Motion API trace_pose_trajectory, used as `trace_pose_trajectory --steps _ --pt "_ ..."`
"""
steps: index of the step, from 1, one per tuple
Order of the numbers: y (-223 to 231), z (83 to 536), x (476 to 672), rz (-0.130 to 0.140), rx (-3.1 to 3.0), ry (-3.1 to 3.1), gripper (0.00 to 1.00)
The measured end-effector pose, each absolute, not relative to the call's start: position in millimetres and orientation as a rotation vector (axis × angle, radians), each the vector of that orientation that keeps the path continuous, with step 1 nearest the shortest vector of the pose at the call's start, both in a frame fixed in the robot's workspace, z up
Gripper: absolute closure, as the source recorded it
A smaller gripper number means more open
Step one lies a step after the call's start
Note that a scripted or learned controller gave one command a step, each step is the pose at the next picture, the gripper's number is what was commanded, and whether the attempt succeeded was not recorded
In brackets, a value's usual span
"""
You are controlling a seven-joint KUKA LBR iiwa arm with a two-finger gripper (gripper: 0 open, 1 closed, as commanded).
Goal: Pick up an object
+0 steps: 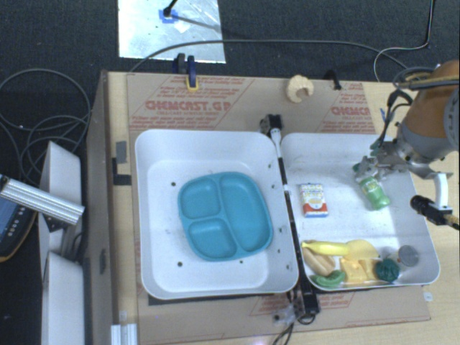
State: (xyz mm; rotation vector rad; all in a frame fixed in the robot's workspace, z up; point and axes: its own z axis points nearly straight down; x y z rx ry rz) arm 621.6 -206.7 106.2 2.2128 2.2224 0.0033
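Note:
My gripper (372,168) hangs over the right part of the right bin (332,152), below the arm's orange band (431,113). A small green bottle-shaped object (374,193) lies tilted on the bin floor just under and in front of the gripper; I cannot tell whether they touch. A small red and white box (313,199) lies near the bin's left wall. Along the front wall sits a cluster: a yellow banana (325,249), a yellow block (357,265), a green pod (328,279), a teal ball (388,269) and a grey disc (408,255).
The left bin (154,192) holds a blue divided plate (225,215). A black divider clip (273,125) sits between the bins at the back. A beige lump (300,87) and a blue clamp (190,69) rest on the bench behind. Cables run across the floor.

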Motion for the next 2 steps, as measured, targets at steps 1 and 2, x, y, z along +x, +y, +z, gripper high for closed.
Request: trace_pose_trajectory --steps 1,2 --pt "-113 85 563.8 0.005 2.216 2.223 1.00" --pt "-51 185 556.2 0.004 2.216 2.223 1.00"
